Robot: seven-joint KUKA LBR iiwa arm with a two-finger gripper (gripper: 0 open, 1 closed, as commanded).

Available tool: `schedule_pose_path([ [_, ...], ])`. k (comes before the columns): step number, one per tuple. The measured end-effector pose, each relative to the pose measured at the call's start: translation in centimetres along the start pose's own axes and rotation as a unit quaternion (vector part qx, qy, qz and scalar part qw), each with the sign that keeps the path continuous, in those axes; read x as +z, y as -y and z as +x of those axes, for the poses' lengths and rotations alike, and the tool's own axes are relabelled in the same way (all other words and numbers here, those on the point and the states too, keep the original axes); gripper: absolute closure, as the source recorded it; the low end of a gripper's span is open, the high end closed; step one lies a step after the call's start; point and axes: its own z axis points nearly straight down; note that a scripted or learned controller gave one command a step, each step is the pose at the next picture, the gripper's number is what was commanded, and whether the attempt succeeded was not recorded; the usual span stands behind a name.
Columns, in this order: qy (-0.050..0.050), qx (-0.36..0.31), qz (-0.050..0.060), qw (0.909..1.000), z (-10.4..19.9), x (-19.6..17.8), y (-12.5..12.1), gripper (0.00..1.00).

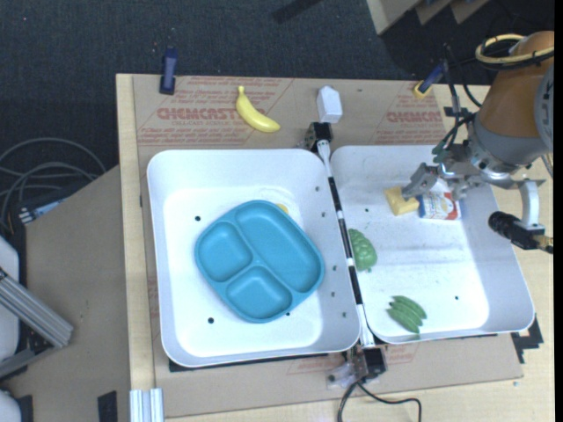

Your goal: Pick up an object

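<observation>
White plastic bins sit side by side on the worktop (pixel 220 117), and the action is in the right bin (pixel 493 297). The grey arm's end effector (pixel 437 181) hangs low over that bin's far part, directly above a small red-and-white packet (pixel 438 207), with a yellow block (pixel 402 203) just left of it. Whether it is released or clenched I cannot tell; nothing visibly sits in its grasp. This looks like the approach or the descent onto a target, most likely the packet. Next it needs a straight drop centred on that packet, clear of the yellow block, then a firm close and lift. Other candidates lie nearer: a green leafy piece (pixel 361 251) by the left wall and a green pod (pixel 407 313) near the front. A blue divided tray (pixel 257 260) fills the left bin (pixel 176 323).
</observation>
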Motion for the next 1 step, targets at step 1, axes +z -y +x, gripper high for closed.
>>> schedule_pose_path([
  [1,0.002,0.000,-0.004,1.0000,1.04,5.60,-0.29,0.00],
])
